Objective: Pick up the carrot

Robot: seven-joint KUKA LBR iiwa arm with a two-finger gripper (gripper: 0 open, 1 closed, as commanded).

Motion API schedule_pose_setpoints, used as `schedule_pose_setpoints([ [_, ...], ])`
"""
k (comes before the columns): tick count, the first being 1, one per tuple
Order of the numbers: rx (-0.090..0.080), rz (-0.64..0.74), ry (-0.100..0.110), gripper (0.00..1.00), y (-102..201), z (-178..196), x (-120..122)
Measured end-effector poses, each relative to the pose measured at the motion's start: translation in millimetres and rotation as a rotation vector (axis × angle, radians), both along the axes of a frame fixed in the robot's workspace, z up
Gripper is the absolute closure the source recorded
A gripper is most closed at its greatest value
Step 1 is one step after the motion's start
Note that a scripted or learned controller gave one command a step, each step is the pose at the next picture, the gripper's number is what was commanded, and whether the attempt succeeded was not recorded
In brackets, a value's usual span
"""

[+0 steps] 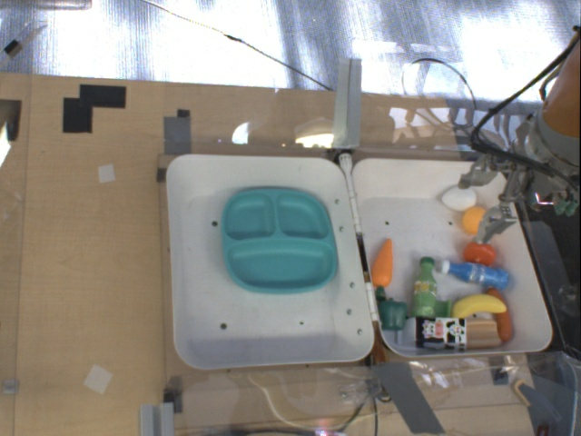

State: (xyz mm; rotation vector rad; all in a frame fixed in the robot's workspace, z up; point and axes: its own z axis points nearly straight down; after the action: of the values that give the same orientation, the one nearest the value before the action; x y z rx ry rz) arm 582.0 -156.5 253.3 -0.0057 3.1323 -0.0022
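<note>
While the arm waits at the 3 o'clock edge, nothing is lifted; entries below.

Worktop (91, 271): tan board w/ black marker patches at 10 o'clock; carries two shallow white bins side by side.

Left bin (195, 334): holds one teal divided plate (279, 240), lying flat near centre; prob. a drop spot, judging by its bare sections.

Right bin (399, 189): the stock bin; items crowd its 4–6 o'clock part, 12 o'clock part mostly bare.

Carrot (383, 262): orange, tapered, lying at 9 o'clock of right bin, just beside the divider wall, long axis approx. 12–6. Touching or nearly touching a small dark-green item (392, 312) at its 6 o'clock end. Wall on one side limits approach; est. grip across the short axis.

Green bottle (424, 289): near carrot, at its 3 o'clock; apart from it.

Blue bottle (477, 273): lying on its side, 3 o'clock of green bottle.

Banana (478, 306): under blue bottle, above a black-white carton (440, 332).

White egg-like item (458, 198), orange ball (473, 220), red item (480, 253): stacked in a 12–6 line by the tool.

Tool (497, 225): at 2–3 o'clock of right bin, over the ball/red item, well apart from carrot. Spread or pressed together: can't tell, too small and cluttered. Nothing seen pinched.

Step est.: approach not yet made; tool must cross bin toward 9 o'clock.

Risk est.: wall and green item may block a finger.
</note>
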Motion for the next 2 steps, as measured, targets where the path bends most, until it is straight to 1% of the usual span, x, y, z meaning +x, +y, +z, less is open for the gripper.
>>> schedule_pose_setpoints([
  [1, -0.004, 0.081, -0.007, 0.00, -50, 51, 86],
  [2, -0.006, 0.434, -0.006, 0.00, -48, 114, 89],
])
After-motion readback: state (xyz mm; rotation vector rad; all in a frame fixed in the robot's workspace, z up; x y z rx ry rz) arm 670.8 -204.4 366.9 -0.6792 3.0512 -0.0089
